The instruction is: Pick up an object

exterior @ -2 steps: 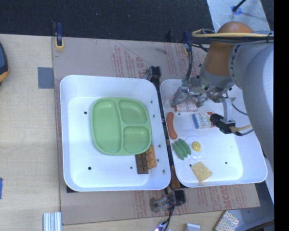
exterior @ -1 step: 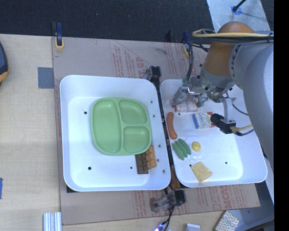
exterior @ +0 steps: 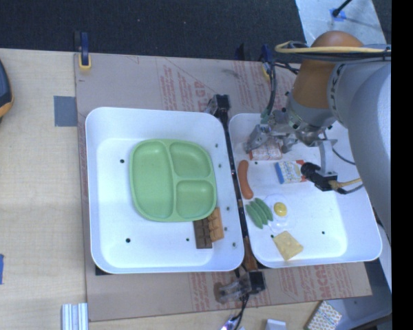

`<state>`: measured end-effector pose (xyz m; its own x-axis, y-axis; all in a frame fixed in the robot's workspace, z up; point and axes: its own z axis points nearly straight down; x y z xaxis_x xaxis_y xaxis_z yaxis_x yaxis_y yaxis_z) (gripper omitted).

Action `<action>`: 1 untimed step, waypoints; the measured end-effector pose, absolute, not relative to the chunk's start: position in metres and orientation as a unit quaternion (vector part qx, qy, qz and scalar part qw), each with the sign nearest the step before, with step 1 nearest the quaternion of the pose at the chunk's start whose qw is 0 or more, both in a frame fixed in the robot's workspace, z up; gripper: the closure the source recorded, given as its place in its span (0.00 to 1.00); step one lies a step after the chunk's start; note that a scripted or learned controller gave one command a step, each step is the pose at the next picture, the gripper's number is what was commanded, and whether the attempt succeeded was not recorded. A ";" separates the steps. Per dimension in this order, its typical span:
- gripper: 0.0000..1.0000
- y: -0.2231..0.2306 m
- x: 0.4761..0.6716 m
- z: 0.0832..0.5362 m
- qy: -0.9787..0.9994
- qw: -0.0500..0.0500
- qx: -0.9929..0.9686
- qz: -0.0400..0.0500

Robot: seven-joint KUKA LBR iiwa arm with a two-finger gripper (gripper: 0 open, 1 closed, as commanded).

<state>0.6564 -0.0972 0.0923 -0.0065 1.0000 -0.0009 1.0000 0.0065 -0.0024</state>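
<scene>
Grey with an orange band (exterior: 322, 64) above the wrist, the arm (exterior: 354, 108) reaches in from the right and bends down over the far left corner of the right bin (exterior: 323, 220). Its end effector (exterior: 267, 139) is low there, close to the bin's far wall and near the rim shared with the left bin (exterior: 110, 208). Whether the end effector is spread or pressed together cannot be told, and nothing can be seen gripped in it. A small white packet with red marking (exterior: 265, 154) lies just below it on the bin floor. A blue-and-white packet (exterior: 287, 171) lies just to that packet's right. A sausage (exterior: 245, 179) lies along the shared rim, with green pea pods (exterior: 259, 212) beside it toward the near side, and a small yellow round piece (exterior: 280, 209) sits next to the pods. A yellow cheese wedge (exterior: 287, 245) sits near the front wall. The right half of this bin's floor is bare white. In the left bin, a green divided plate (exterior: 172, 179) takes up the middle. A brown ridged bar (exterior: 208, 229) touches its near right corner, and bare floor runs along the left and front walls. Both bins rest on a cardboard sheet (exterior: 165, 81) on the wooden table (exterior: 34, 184).
</scene>
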 end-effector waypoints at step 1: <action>0.00 -0.095 0.656 0.092 -0.709 0.001 -0.705 0.001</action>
<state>0.6562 -0.0947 0.0922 -0.0066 1.0000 -0.0004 1.0000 0.0066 -0.0037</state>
